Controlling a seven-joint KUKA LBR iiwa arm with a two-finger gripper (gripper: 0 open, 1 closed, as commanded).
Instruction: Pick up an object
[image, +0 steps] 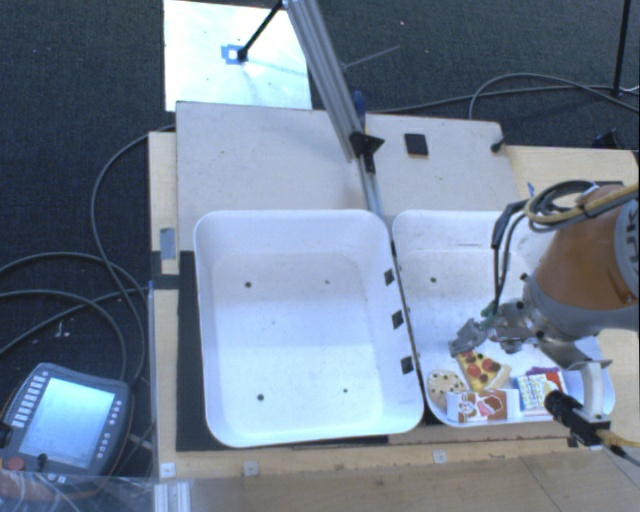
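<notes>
Several small objects lie in the front corner of the right bin (440, 250): a round cookie (446, 383), a pizza-slice piece (484, 371), a white and red box (482, 406) and a colourful blue-edged box (540, 389). My gripper (478, 338) hangs low over the right bin, just above and behind the pizza-slice piece. The grey and orange arm (585, 270) reaches in from the right and hides the bin's right side. I see nothing held in the gripper.
The left bin (215, 240) sits beside the right one, divided by a rim with black clips. A metal pole (335, 85) slants across the back board. Cables and a teach pendant (60, 415) lie on the floor at left.
</notes>
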